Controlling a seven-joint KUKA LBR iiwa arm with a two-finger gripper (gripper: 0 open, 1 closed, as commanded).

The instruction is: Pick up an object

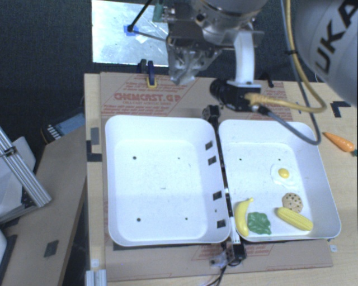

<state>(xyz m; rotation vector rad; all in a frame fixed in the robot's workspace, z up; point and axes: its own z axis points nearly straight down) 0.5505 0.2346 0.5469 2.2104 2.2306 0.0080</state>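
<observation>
The arm (224, 17) comes in along the top edge and its upper part is cut off there, with the gripper (182, 71) pointing down over the brown cardboard sheet (145, 96), beyond the far rim of the left bin (151, 120) and well above it. The gripper is a blurred grey shape against the cardboard, so I cannot tell whether it is set wide or narrow, and nothing can be made out in it. It hangs just to the right of a small blue and yellow clamp (149, 72) at the sheet's far edge. The things to pick all lie in the right bin (263, 125), well apart from the gripper and gathered in the near half. A fried egg (283, 174) lies toward the right wall, and a cookie (292, 201) sits just nearer than it. A corn cob (294, 219) lies slantwise just below the cookie, near the front rim. A banana (242, 217) lies curved along the left wall by the divider, and a green leaf (259, 223) lies just beside it, perhaps touching. The far half of that bin is bare white floor, and the left bin's floor is white with a few small dark dots. Black clips (212, 161) stand in a row along the seam where the two bins meet. A carrot (340, 142) lies on the bench outside the right bin, its far end cut off by the edge. At the left, a metal rail (22, 173) slants across and leaves the picture.
</observation>
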